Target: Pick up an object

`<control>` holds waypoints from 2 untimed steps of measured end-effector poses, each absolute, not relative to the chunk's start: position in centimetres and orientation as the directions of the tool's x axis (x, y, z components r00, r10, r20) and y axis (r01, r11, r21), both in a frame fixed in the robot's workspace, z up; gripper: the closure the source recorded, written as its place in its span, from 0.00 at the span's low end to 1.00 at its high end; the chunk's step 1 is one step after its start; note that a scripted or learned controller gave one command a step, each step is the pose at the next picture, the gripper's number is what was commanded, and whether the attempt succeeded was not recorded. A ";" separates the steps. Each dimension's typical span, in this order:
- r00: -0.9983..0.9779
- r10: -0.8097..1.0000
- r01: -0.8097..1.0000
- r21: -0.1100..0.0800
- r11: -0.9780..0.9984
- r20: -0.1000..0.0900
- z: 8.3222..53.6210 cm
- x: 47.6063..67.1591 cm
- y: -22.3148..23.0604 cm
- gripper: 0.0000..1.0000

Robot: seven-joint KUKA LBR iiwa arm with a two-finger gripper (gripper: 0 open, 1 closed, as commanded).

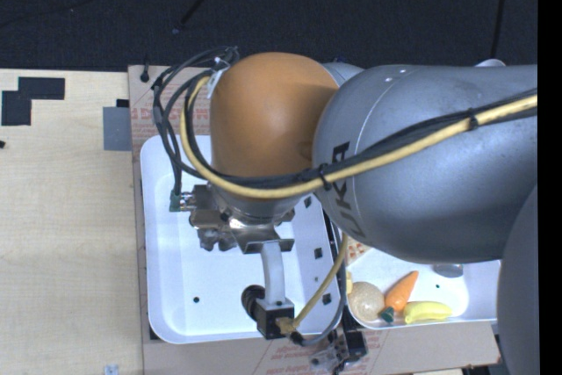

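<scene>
Jaws: low over the white bin [146, 233] nearest the bare worktop [61, 233], close to its front rim; I cannot tell whether they are open or closed, and I see nothing between them.
Arm: my grey arm [421, 162] and orange band [263, 114] sit above the jaws and cover much of both bins.
Cables: black and yellow cables [189, 145] loop around the band above the jaws.
Carrot [402, 290]: in the neighbouring bin [457, 290], to the view's right of my jaws, apart from them.
Yellow fruit [428, 310]: just beside the carrot, farther from my jaws.
Pale ball [366, 299]: against the carrot, nearest my jaws.
</scene>
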State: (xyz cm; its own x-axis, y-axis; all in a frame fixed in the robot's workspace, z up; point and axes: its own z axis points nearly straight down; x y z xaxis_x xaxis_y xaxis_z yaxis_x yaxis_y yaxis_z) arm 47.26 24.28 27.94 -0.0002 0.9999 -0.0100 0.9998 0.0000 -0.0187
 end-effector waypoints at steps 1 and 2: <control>-0.003 1.000 1.000 0.013 0.002 0.007 44.1 47.7 24.3 1.00; -0.004 1.000 1.000 0.008 0.004 0.004 54.4 48.4 24.3 1.00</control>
